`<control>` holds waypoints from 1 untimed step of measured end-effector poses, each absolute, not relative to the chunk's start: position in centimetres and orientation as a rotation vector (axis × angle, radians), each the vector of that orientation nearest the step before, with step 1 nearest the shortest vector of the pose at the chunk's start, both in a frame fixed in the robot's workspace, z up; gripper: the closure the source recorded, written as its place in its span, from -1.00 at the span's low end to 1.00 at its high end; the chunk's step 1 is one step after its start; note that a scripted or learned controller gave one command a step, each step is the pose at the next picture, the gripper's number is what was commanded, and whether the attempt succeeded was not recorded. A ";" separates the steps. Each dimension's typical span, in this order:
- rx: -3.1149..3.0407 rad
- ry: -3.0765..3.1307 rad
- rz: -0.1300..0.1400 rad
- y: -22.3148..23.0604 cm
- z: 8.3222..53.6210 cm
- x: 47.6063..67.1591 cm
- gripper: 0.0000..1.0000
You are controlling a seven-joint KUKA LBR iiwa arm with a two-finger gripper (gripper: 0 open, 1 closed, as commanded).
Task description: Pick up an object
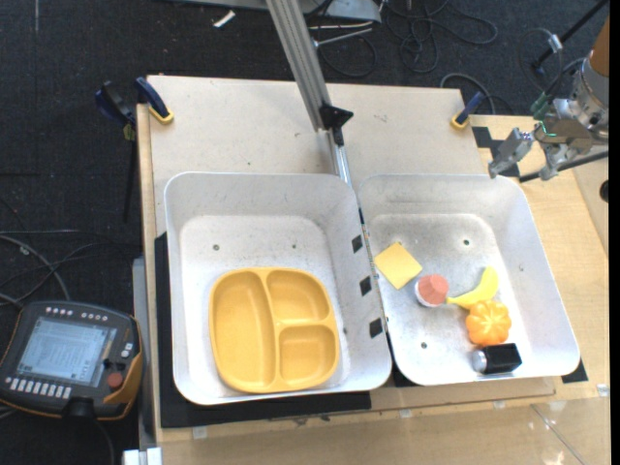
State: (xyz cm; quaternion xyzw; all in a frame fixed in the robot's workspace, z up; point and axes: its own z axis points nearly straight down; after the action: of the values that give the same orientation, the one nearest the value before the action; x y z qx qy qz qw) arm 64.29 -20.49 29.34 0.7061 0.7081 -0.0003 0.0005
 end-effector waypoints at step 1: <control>2.218 2.224 -0.002 -20.5 29.3 64.3 -1.00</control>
State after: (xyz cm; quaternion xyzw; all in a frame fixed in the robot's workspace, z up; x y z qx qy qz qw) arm 64.28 -20.50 29.34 0.7061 0.7081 -0.0005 0.0004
